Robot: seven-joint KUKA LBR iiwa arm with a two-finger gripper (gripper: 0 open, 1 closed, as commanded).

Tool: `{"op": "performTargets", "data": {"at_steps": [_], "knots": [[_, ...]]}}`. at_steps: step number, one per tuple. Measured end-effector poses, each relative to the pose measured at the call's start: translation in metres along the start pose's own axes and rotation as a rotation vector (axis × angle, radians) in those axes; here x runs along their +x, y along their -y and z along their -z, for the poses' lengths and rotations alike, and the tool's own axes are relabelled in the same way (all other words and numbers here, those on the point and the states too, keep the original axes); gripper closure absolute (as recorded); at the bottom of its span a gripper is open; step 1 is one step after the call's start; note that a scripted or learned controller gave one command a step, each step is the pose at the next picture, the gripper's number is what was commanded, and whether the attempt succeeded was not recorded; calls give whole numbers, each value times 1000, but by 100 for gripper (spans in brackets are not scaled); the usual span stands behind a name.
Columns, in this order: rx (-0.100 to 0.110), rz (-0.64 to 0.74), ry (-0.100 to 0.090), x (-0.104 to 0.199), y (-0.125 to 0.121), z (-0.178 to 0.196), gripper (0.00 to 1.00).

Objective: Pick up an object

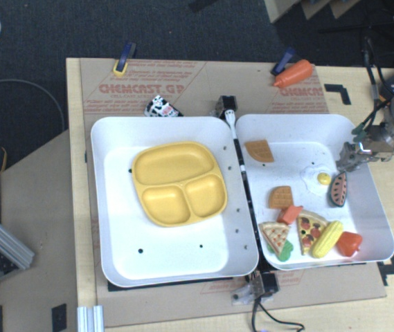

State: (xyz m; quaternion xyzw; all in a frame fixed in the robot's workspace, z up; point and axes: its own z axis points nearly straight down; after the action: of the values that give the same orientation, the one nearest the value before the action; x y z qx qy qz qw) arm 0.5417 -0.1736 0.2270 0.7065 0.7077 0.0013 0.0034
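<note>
Toy food pieces lie scattered in the right-hand shallow white bin point(383, 220), and I take that bin as my landmark. Near its far left corner sits a flat tan cracker-like square point(259, 151). Toward its middle I see a small brown toast-like block point(280, 197) with a little red-orange piece point(290, 214) touching its near edge. A white fried egg with a yellow yolk point(319, 180) rests toward the bin's right side, and a dark-rinded watermelon slice point(338, 189) lies just beside it, nearer the right wall. Along the bin's near wall I count a pizza wedge point(275, 235) with a small green piece point(284, 252) at its tip, a second pizza wedge point(309, 229), a yellow corn cob point(327, 238) and a red tomato-like chunk point(350, 243), packed closely together.

My two-finger gripper point(349, 156) hangs over the bin's far right corner, just beyond the egg and the watermelon slice. Nothing shows between its fingers; whether the jaws are apart or together I cannot tell from this angle.

To the left of the landmark bin, touching it, stands the second white bin point(113, 247), holding a yellow three-compartment plastic plate point(179, 182). An orange toy carrot point(293, 74) lies on the cardboard beyond the landmark bin's far edge.
</note>
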Motion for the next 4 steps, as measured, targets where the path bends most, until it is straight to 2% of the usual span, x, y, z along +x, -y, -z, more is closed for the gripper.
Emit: {"op": "performTargets", "data": {"at_steps": [1, 2, 3, 4], "knots": [[2, 4, -2, 41, -20, 2, 100], [8, 4, -5, 95, -33, -10, 100], [3, 5, -4, 157, -47, -8, 100], [3, -2, -2, 149, -45, -6, 100]]}}
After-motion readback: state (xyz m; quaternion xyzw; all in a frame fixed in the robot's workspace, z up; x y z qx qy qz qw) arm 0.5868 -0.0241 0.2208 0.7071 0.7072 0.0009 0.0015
